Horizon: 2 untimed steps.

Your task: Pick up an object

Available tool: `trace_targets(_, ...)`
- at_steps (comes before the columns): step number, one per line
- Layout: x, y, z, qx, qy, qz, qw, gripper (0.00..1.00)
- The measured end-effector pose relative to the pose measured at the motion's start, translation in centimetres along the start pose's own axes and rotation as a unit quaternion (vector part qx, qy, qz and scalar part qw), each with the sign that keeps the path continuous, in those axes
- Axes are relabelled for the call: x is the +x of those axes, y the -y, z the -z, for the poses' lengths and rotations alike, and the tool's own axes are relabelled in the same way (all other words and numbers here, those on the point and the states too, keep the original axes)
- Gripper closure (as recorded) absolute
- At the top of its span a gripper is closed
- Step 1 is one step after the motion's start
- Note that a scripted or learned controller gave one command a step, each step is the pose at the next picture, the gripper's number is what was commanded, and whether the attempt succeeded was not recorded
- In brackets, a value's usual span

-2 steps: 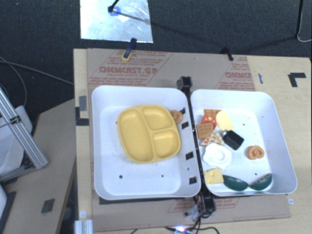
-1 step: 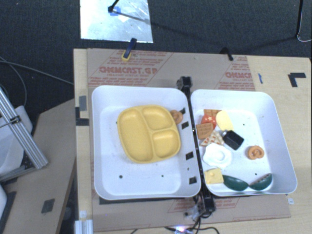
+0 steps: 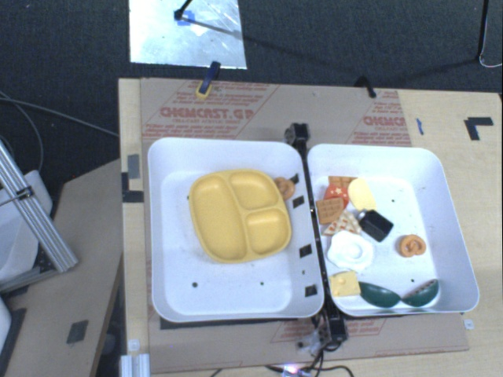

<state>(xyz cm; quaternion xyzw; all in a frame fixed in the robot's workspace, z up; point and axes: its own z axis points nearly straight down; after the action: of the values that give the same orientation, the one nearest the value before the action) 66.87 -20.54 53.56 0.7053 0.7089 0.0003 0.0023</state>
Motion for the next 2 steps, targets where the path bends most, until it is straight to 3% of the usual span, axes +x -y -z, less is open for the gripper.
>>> trace_targets(2,0.00,0.00,0.00,0.000,0.000,0.000,1.0000,1.00)
